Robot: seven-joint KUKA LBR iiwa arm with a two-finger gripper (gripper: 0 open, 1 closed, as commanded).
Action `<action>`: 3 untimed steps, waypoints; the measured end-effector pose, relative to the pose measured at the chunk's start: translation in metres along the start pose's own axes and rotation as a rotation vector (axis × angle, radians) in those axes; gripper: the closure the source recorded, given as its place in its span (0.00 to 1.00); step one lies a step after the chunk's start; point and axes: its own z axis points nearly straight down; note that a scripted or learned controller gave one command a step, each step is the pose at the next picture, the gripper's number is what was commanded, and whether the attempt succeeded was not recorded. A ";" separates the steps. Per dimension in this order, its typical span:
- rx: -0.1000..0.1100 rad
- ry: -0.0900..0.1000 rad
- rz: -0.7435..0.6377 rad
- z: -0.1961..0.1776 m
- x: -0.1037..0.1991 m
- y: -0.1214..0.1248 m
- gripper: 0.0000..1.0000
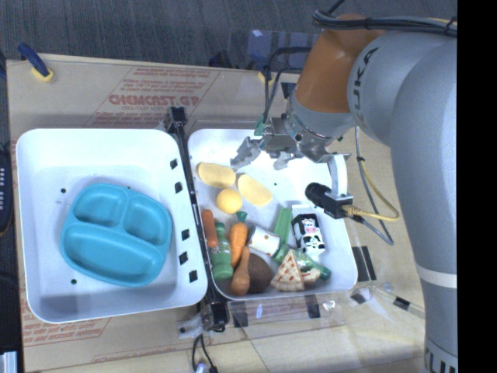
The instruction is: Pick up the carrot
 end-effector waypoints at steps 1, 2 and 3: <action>0.000 -0.004 0.007 0.129 -0.007 -0.032 0.00; 0.004 -0.004 -0.005 0.118 -0.006 -0.031 1.00; -0.008 0.001 0.026 0.025 0.058 -0.108 1.00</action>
